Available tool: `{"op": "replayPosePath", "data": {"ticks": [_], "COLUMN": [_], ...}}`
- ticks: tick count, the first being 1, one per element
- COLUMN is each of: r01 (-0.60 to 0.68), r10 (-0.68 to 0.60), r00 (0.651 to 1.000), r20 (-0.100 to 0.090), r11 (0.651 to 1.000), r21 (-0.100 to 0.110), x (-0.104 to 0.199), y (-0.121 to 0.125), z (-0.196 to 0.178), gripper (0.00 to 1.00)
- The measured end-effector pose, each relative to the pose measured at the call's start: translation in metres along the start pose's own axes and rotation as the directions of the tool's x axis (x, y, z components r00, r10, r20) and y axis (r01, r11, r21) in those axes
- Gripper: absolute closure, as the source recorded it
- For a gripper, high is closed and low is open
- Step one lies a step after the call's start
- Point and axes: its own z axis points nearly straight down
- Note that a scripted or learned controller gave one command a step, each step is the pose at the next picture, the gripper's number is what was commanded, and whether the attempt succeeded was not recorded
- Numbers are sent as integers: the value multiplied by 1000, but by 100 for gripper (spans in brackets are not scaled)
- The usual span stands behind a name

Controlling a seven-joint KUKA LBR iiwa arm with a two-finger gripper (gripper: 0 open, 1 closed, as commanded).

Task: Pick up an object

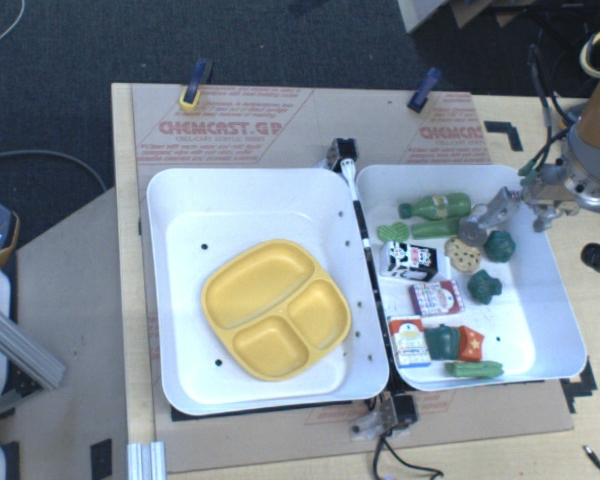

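Near right bin [565, 313] far edge (crowded): hand [488, 220].

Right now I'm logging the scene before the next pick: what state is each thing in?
Yellow tray: flat in the left bin, its compartments bare.
Green bottle: lying on its side in the right bin.
Cookie: lying flat.
Gripper: low over the right bin, beside the cookie, holding nothing I can see.
Blue clamps: clipped to the board's far edge.
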Motion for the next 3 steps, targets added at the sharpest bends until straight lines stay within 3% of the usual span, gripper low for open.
{"op": "replayPosePath", "data": {"ticks": [1,2,3], "r01": [4,6,3], "r10": [-4,-6,-3], "r00": [1000,1000,1000], "r20": [4,2,3], "r11": [1000,1000,1000], "r21": [-15,-11,-10], "x": [1,2,-5], "y": [3,12,4], "z": [-9,37,91], "gripper": [0,0,0]}}
